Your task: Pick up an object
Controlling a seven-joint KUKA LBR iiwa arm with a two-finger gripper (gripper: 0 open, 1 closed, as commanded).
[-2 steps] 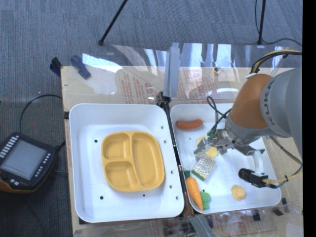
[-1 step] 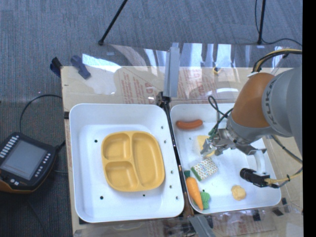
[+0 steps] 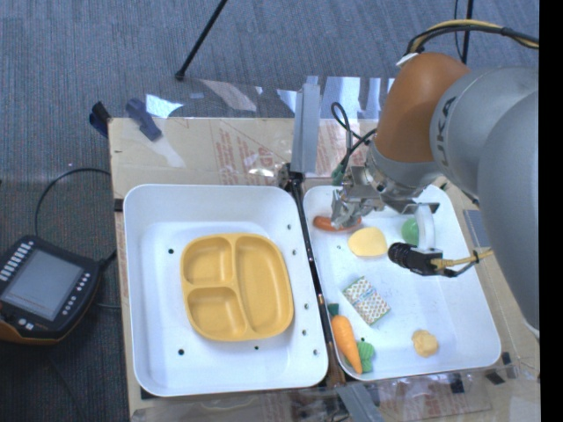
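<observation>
gripper: gripper [image 3: 345, 218] sits low in the far-left corner of the right bin [image 3: 479, 323], arm [image 3: 475, 121] coming in from the right
fingers: pointing down and seemingly a little apart, but tips are dark and small; can't tell for sure, nothing clearly clamped between them
target: most likely the small orange-red sausage-like piece [image 3: 324, 224], lying flat just beside the fingertips, on their left, close to the bin's left wall
contact: touching or just short of it, can't tell which
neighbours: pale yellow oval piece [image 3: 368, 242] just right of and below the fingertips; green round piece [image 3: 411, 230] further right, partly behind the wrist hardware
further off: patterned packet [image 3: 367, 301], carrot [image 3: 347, 342] and small tan lump [image 3: 426, 343] well apart from the fingers, toward the near end of the bin
other bin: left bin [image 3: 149, 323] holds a yellow divided tray [image 3: 236, 286], well apart, not involved
step: judged as final descent / closing on the sausage-like piece
how to do well: centre the fingers across its short width, go low enough to straddle it, avoid pinning it against the wall, keep clear of the yellow oval
risk: piece may roll or slip out toward the wall when the fingers close
</observation>
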